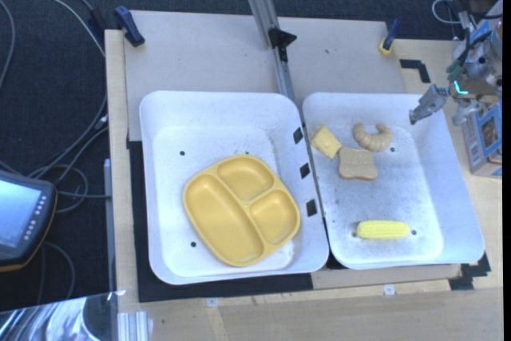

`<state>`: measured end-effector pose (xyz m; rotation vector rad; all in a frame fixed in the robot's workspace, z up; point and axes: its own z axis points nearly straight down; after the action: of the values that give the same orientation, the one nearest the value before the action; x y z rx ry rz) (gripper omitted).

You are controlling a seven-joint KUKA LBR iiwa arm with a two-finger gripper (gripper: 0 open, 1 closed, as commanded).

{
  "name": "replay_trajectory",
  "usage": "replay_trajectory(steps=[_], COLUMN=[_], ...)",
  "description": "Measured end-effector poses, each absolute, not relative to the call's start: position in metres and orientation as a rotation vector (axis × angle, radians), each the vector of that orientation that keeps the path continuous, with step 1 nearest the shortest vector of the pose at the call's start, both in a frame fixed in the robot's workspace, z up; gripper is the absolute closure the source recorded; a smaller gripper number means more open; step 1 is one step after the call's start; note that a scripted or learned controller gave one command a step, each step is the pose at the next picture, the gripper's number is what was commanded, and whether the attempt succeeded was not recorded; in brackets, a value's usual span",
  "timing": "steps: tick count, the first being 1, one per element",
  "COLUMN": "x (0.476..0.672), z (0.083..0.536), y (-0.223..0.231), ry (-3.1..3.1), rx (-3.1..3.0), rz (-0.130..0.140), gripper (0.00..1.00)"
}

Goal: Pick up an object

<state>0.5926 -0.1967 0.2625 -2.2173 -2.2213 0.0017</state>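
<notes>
Overhead slanted view of a wooden tabletop [207,44] carrying two shallow white bins side by side. The left bin [160,124] holds a yellow three-compartment plate [241,208], lying flat and tilted toward the lower right. The right bin [447,196] holds four toy food pieces: a yellow cheese wedge [326,142] near the inner wall, a tan croissant [373,136] just beside it toward the far edge, a slice of bread [357,164] touching or nearly touching the croissant's near side, and a corn cob [383,230] lying alone, well apart from the others, near the front wall.

The gripper [429,104] hangs above the far right rim of the right bin, with nothing visible between its fingers; at this scale and angle it cannot be told whether they are spread or closed.

Handling, as judged from appearance: all four pieces are probably light, stiff moulded plastic with smooth, somewhat slippery skins. The corn cob is the likeliest candidate, being isolated; a hold across its short axis at mid-length should keep it from rolling. The croissant's curved back and the bread's thin profile offer poorer purchase, and their closeness risks a crowded grasp.

No brand, label or writing is legible on any item; a box at the right edge of the tabletop is too blurred to read.
</notes>
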Motion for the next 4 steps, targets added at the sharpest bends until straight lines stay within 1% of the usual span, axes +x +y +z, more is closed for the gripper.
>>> replay_trajectory(steps=[1, 2, 3, 4], x=[0.598, 0.588, 0.590, 0.592], z=[0.205, 0.155, 0.111, 0.126], y=[-0.189, -0.193, -0.188, -0.188], ry=[-2.219, -2.216, -2.219, -2.223], rx=[-2.214, -2.217, -2.215, -2.219], rz=[0.005, 0.005, 0.004, -0.003], gripper=[0.00, 0.00, 0.00, 1.00])
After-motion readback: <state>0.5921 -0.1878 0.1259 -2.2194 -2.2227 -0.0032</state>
